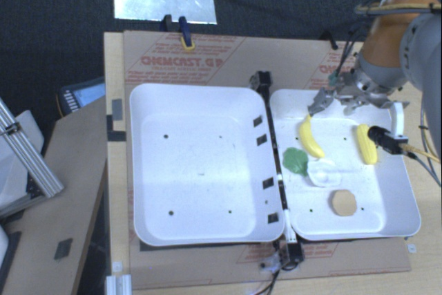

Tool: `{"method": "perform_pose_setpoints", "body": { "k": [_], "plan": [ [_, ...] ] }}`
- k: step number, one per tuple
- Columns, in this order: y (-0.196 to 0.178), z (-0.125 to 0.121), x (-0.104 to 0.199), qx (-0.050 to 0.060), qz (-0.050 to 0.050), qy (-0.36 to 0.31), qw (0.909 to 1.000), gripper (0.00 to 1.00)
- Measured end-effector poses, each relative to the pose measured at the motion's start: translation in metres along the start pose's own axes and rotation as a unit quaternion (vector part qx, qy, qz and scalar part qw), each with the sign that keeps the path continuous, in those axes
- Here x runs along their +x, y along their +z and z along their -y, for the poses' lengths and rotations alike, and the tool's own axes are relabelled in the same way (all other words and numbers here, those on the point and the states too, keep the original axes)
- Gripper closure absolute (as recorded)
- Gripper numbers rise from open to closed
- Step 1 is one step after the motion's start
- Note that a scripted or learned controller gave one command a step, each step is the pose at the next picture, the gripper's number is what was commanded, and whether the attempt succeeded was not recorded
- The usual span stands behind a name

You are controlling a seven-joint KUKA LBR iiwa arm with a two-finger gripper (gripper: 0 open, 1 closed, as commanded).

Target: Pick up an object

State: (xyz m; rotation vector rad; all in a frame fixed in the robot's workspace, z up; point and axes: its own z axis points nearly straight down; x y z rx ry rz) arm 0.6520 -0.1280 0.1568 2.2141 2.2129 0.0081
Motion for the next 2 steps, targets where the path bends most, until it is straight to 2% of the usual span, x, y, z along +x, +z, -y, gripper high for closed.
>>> {"method": "perform_pose_setpoints", "body": {
  "k": [1, 2],
  "plan": [
    [0.074, 0.082, 0.047, 0.008, -0.003, -0.001, 1.0, 0.0],
    [-0.111, 0.068, 0.06, -0.005, -0.001, -0.004, 1.0, 0.0]
  ]
}}
